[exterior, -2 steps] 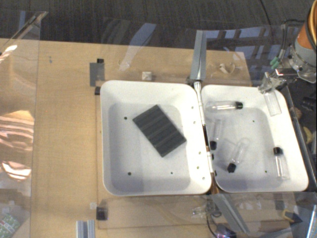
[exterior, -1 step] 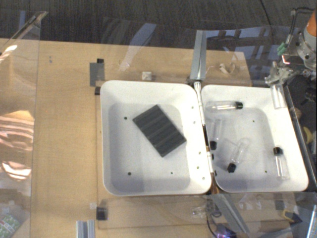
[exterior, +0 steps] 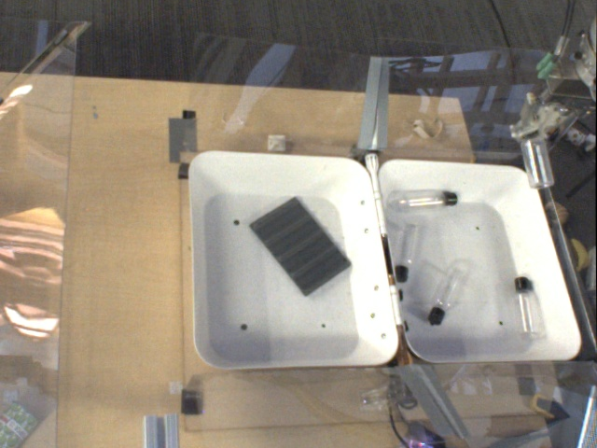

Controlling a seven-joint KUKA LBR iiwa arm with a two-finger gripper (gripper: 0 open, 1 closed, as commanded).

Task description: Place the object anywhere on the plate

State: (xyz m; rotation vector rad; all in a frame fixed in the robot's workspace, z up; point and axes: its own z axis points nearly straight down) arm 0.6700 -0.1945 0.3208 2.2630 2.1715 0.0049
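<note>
A dark grey ribbed rectangular plate [exterior: 300,245] lies flat and turned at an angle in the middle of the left bin [exterior: 210,343]. Nothing rests on it. Several clear vials with black caps lie in the right bin [exterior: 560,343]. One vial [exterior: 422,197] lies sideways near the far wall. Another vial [exterior: 407,248] lies by the left wall. A third vial [exterior: 448,295] is tilted near the middle, and one more vial [exterior: 527,308] lies by the right wall.
A metal divider post [exterior: 375,101] stands behind the seam between the bins. Metal fixtures and cables [exterior: 550,110] crowd the far right corner above the right bin. Small black clamps [exterior: 185,136] sit on the wooden bench around the left bin.
</note>
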